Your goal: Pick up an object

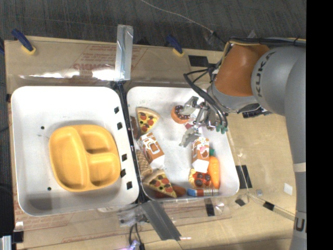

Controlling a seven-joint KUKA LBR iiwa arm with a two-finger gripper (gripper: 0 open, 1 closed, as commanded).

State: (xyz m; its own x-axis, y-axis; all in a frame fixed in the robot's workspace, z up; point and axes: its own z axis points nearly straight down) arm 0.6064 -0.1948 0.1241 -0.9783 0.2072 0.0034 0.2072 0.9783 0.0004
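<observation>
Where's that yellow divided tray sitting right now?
The yellow tray lies in the left white bin, roughly at its centre, across the divider from the right bin holding the toy food.

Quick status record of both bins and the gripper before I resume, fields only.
left bin: holds a yellow divided tray
right bin: toy food, including a pizza slice, a donut and a carrot
gripper: over the right bin, beside the donut
held object: none visible between the fingers
arm: enters from the view's right
</observation>
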